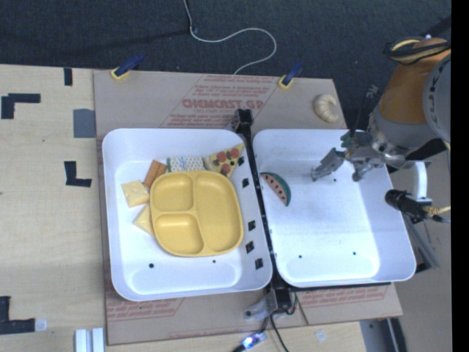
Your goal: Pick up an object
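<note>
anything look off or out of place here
One thing stands out: a small beige lump lies on the cardboard beyond the right bin, outside both bins. In the left bin, several food toys are partly buried under the yellow divided plate. The watermelon slice sits loose in the right bin.
</note>
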{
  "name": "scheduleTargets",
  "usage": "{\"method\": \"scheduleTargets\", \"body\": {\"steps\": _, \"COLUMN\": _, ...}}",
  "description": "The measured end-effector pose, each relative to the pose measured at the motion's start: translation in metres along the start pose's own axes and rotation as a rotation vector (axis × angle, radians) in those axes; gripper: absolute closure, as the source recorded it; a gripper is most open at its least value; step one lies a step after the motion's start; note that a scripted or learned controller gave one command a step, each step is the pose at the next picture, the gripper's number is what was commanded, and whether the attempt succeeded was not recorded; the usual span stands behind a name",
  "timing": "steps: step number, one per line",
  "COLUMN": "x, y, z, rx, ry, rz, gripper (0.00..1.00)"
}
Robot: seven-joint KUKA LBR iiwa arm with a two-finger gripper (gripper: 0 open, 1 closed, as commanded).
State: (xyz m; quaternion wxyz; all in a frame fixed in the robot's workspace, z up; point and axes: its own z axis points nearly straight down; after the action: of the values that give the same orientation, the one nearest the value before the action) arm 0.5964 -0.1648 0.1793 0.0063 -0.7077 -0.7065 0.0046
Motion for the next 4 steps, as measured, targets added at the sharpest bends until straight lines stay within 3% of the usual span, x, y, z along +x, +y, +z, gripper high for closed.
{"method": "scheduleTargets", "body": {"steps": 1, "x": 0.000, "y": 0.003, "z": -0.008, "rx": -0.013, "ry": -0.002, "rz": -0.003, "gripper": 0.00}}
{"method": "scheduleTargets", "body": {"steps": 2, "x": 0.006, "y": 0.005, "z": 0.056, "rx": -0.008, "ry": -0.002, "rz": -0.004, "gripper": 0.00}}
{"method": "scheduleTargets", "body": {"steps": 3, "x": 0.007, "y": 0.005, "z": 0.097, "rx": -0.014, "ry": -0.004, "rz": -0.005, "gripper": 0.00}}
{"method": "scheduleTargets", "body": {"steps": 4, "x": 0.007, "y": 0.006, "z": 0.084, "rx": -0.016, "ry": -0.004, "rz": -0.005, "gripper": 1.00}}
